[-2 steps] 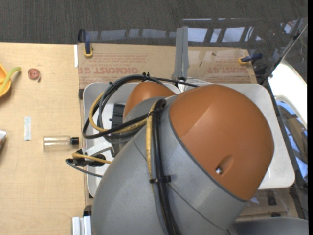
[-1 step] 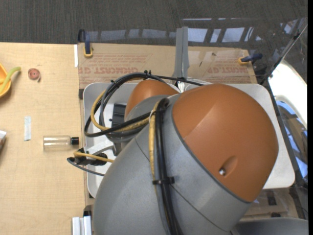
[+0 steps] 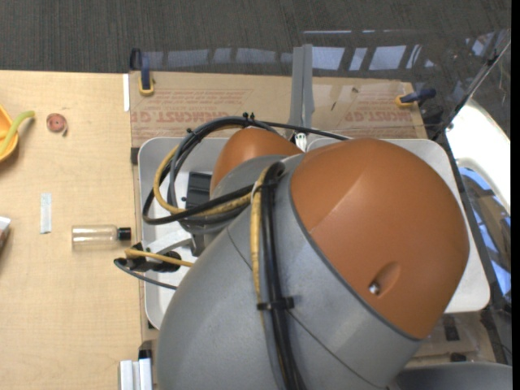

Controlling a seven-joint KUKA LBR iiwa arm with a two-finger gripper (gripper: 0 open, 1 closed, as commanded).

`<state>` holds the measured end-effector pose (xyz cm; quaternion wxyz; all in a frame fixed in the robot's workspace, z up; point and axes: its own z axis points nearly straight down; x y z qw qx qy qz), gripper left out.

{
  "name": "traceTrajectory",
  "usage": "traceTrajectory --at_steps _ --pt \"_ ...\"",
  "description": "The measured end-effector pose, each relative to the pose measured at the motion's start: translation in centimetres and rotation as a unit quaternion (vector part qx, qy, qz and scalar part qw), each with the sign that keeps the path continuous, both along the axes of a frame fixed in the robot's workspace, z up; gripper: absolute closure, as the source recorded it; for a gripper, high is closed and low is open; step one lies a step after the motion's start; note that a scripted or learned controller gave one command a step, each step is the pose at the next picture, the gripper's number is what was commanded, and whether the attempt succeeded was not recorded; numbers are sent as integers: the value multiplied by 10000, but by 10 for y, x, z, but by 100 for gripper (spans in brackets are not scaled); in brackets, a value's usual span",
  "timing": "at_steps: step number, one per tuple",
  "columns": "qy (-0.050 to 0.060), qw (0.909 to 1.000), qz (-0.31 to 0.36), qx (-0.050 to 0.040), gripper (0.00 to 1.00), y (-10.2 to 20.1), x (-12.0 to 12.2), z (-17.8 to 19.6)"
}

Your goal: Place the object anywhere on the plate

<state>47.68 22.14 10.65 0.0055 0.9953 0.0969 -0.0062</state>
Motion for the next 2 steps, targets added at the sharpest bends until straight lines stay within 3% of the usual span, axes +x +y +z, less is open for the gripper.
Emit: traceTrajectory --at_steps 1,2 --pt "-33 10000 24 38 100 6 0 -16" --pt "-15 10000 17 17 100 3 0 -8"
